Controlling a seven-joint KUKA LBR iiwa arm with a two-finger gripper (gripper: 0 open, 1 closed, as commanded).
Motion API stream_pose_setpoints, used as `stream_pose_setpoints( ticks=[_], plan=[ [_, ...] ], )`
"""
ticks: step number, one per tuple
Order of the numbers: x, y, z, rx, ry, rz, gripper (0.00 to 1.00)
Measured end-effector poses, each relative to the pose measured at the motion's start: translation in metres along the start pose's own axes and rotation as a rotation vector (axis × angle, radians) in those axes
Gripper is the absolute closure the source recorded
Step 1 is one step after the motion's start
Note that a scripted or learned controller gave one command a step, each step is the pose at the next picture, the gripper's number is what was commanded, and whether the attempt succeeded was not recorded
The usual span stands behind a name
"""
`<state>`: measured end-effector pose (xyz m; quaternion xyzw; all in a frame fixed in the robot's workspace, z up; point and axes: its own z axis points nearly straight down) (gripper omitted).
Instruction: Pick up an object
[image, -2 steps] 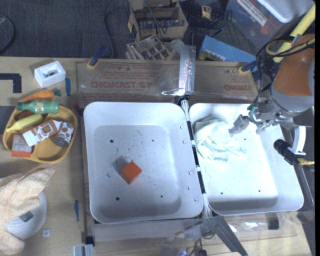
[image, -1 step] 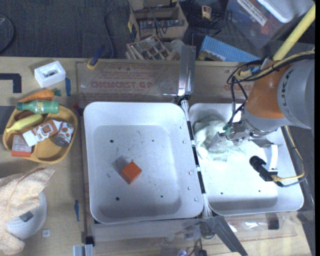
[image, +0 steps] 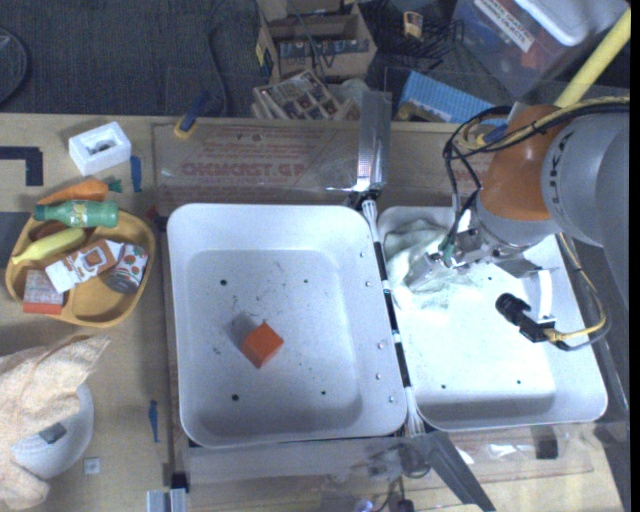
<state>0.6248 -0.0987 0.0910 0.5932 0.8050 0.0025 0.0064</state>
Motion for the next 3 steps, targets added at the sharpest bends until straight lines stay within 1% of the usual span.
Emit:
stream_pose_setpoints(
  ticks=[1, 2, 3],
  plan=[
    [-0.018, 0.04, 0.002, 0.008, 0.004, 0.041, 0.0],
    [-0.108, 0.011, -0.042, 0.01, 0.002, 0.353, 0.0],
    [-0.114, 0.011, 0.004, 0.014, 0.013, 0.291, 0.0]
  ],
)
